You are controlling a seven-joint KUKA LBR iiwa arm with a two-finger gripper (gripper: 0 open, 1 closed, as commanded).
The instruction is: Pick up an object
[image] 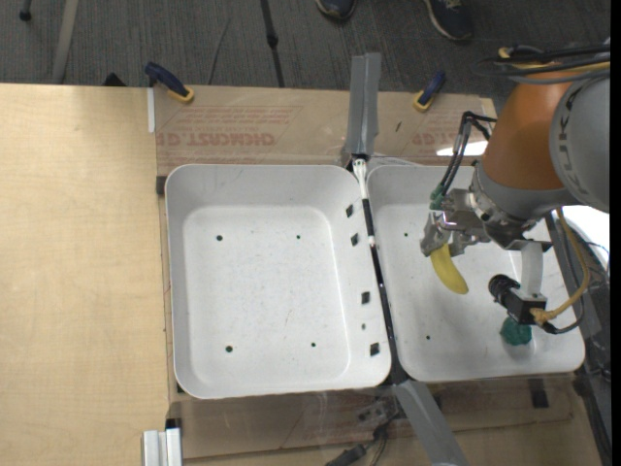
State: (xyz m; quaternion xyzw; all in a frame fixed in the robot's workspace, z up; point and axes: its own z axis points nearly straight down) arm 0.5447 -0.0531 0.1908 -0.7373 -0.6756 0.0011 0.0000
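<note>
While tilted, banana (449,272) hangs below claw (440,244).

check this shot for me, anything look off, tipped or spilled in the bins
Nothing looks spilled or damaged. Both bins sit level side by side. In the right bin, a yellow banana hangs tilted just under the gripper, apparently pinched at its top end. A small green object lies near that bin's right edge.

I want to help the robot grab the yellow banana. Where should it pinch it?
The banana lies in the right bin, tilted, its top end under the gripper. Best is probably the middle, where it is evenly thick, coming straight down from above with the fingers across its narrow sides. The ends taper and could slip.
</note>
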